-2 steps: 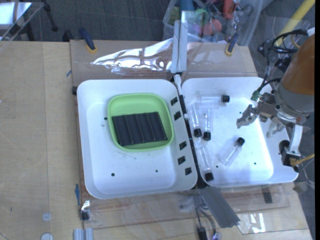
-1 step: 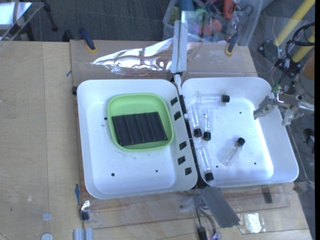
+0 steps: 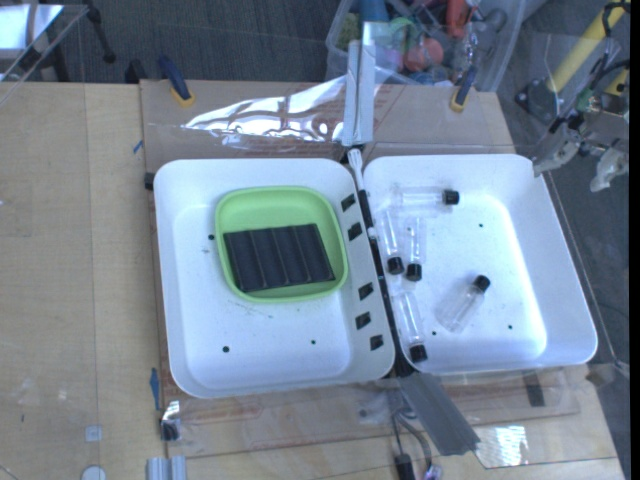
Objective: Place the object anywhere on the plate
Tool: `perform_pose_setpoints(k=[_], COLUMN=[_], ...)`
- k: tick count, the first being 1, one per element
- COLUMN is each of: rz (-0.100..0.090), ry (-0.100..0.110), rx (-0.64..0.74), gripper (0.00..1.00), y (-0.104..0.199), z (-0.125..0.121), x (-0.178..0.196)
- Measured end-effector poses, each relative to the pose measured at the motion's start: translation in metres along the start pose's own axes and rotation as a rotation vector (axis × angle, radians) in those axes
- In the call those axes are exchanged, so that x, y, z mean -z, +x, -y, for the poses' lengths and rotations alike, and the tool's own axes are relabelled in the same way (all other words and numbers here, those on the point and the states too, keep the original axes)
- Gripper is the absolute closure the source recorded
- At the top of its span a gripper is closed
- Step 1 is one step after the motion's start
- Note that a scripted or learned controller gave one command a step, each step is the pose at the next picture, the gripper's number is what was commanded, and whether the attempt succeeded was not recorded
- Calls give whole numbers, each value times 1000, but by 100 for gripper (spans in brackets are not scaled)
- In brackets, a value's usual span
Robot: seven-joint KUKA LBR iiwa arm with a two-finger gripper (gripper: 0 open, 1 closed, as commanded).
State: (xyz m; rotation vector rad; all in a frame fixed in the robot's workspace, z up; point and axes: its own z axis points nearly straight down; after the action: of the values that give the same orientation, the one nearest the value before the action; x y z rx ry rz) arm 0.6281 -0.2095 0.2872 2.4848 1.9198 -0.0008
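Observation:
A green square plate sits in the left white bin. A black ridged rectangular block lies flat on the plate, covering most of its floor, with nothing touching it. In the right white bin lie several clear vials with black caps: one near the back, two side by side near the divider, one tilted in the middle and one at the front beside the divider.
A ridge with black clips divides the two bins. Crumpled clear film lies behind the left bin. A clear box of coloured items stands at the back. Grey hardware and cables hang past the right bin's far corner.

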Motion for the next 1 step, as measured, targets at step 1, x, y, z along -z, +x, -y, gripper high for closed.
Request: perform_pose_setpoints(k=[1], rz=[0], ry=[-1], rx=[42], gripper=[0], y=[11], z=[-33], x=[103])
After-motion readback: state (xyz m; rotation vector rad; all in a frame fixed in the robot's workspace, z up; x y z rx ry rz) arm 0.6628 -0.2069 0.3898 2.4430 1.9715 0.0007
